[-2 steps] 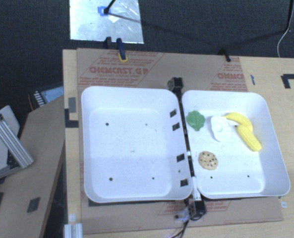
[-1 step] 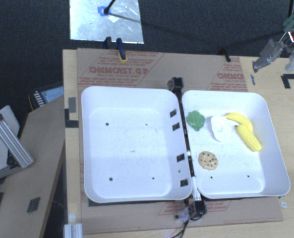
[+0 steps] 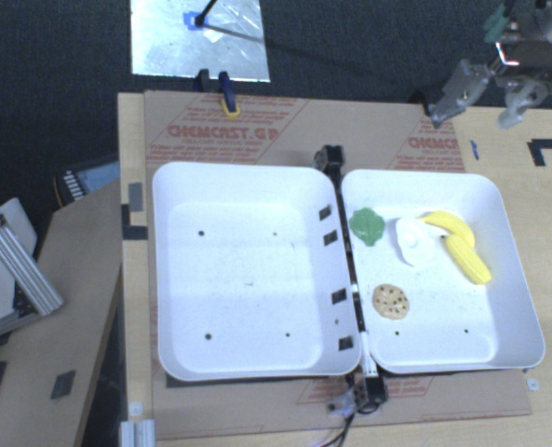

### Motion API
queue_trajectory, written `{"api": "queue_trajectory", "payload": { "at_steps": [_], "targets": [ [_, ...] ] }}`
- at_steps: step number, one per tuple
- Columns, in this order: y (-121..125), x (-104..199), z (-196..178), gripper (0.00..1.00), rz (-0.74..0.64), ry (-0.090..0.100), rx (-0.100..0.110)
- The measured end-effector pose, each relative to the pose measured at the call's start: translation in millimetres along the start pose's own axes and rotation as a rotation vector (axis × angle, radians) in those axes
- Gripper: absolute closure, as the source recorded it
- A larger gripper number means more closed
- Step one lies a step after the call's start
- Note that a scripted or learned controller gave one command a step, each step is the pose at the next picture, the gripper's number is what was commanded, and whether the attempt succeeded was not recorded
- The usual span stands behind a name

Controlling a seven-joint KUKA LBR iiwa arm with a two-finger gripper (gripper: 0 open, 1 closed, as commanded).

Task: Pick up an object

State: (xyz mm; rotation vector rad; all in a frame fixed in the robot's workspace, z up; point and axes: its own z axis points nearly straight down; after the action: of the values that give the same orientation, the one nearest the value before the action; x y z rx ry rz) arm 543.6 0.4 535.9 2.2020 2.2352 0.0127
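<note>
Looking down: we saw a bench point(image 3: 80, 250) from above at a slant, with two shallow white bins set side by side on a printed cardboard sheet point(image 3: 257, 124).
Left bin: the left bin point(image 3: 173, 277) was a white tray with rounded corners, and we saw a few small dark dots on its floor.
Right bin: the right bin point(image 3: 508, 333) touched the left bin along a shared middle edge, where small dark clips ran down the seam.
Banana: a yellow banana point(image 3: 460, 245) lay in the upper right part of the right bin, running at a slant from upper left to lower right.
White object: a small white object point(image 3: 410, 238) lay just left of the banana, touching or nearly touching it; we could not tell what it was.
Green object: a green leafy-looking object point(image 3: 367, 225) lay near the seam, at the upper left of the right bin, just beside the white object.
Cookie: a round tan cookie point(image 3: 390, 301) with dark spots lay below the green object, apart from the other three things.
Gripper: the gripper point(image 3: 480, 91) hung at the upper right of the view, above the far edge of the cardboard and well apart from the things in the right bin.
Fingers: we saw the two pale fingers spread apart, with nothing between them.
Background: a shiny square sheet point(image 3: 199, 24) lay on the dark floor beyond the bench, with a small blue mark point(image 3: 192, 20) on it.
</note>
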Motion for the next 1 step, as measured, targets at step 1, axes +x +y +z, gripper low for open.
{"api": "queue_trajectory", "payload": {
  "at_steps": [1],
  "targets": [
    [1.1,-5.9,-8.4,1.0,0.007,-0.003,0.002]
  ]
}}
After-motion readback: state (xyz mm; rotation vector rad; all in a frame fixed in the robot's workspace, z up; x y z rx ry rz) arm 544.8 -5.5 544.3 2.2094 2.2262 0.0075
